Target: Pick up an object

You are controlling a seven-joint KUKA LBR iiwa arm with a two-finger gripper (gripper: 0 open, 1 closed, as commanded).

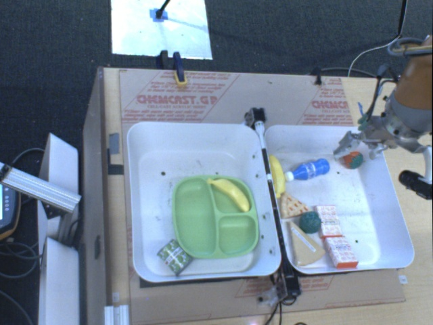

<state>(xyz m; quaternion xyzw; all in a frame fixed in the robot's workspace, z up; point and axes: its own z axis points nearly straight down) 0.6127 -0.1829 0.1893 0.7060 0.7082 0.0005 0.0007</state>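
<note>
Boxy red-white carton [340,252] lies low; end effector [353,156] spread around orange ball [352,160].

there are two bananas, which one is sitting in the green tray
The banana in the left bin, lying in the green divided tray's upper right compartment. The other banana lies in the right bin against the divider, beside the blue bottle.

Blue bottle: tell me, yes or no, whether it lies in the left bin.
No. The blue bottle lies in the right bin, beside the divider, while the left bin holds the green tray.
</note>
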